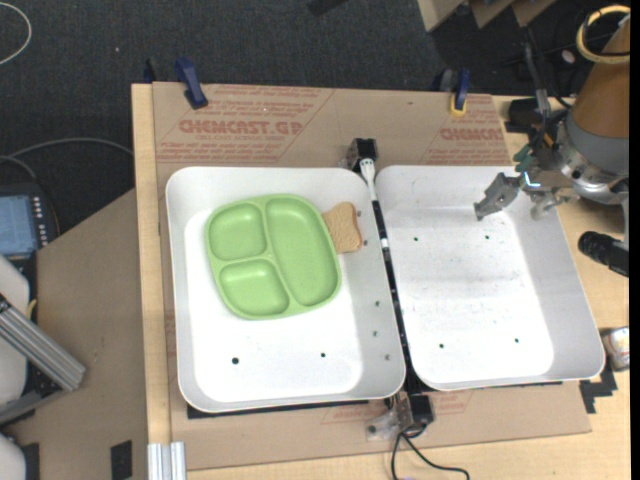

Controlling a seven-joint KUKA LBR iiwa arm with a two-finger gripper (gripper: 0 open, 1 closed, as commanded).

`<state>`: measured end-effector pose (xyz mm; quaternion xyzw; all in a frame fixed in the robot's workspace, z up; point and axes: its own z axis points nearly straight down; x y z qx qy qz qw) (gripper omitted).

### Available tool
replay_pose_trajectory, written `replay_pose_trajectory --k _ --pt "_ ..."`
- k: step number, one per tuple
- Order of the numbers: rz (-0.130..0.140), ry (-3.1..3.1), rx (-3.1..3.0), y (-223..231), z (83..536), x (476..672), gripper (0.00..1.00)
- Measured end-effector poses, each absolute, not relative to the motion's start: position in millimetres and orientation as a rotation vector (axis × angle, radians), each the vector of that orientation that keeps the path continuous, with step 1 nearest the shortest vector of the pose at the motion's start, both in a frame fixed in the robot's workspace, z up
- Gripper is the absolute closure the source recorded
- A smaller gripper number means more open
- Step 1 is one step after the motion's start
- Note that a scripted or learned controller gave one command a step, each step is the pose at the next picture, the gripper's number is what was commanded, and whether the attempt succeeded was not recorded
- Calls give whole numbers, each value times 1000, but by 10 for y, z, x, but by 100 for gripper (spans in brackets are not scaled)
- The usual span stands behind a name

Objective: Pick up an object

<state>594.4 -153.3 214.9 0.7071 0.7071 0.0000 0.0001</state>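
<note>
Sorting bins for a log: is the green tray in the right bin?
No, the green tray lies in the left bin, beside a tan piece.

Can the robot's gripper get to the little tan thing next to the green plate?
Probably yes. The tan piece lies uncovered in the left bin, touching the green plate. The gripper hangs over the right bin; nothing stands between them.

The arm (pixel 600 118) reaches in from the right edge, and its gripper (pixel 497 197) hangs low, pointing to the left.
</note>
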Motion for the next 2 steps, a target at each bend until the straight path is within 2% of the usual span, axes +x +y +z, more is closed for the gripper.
replay_pose_trajectory --k 1,2 --pt "21 2224 2202 -686 3828 5716 0" --pt "22 2209 2208 -821 5369 5338 0"
